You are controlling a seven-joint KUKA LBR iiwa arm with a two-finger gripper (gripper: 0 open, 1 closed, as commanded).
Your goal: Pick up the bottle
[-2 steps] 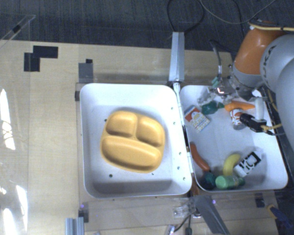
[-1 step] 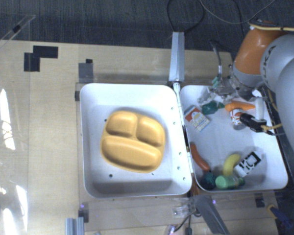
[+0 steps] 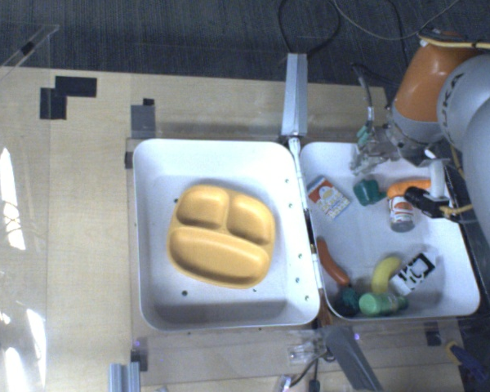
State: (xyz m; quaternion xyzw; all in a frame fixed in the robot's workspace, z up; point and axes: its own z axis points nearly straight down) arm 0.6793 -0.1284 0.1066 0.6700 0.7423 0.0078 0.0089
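Left bin [image 3: 147,219] — yellow tray [image 3: 222,235], right bin [image 3: 465,288] — bottle [image 3: 402,212], banana [image 3: 384,273]

I can't read a single word or number from my feed. Taking the small jar [image 3: 402,212] in the right bin [image 3: 465,296] as my landmark: its own label is a red-and-white band, too blurred to make out. Well to the left of the jar lies a small card [image 3: 328,198] with orange and blue print, pictures or letters I cannot tell. Below and just right of the jar, a black box [image 3: 413,273] carries bold white marks that look like lettering, but I can't resolve them into characters at this size.
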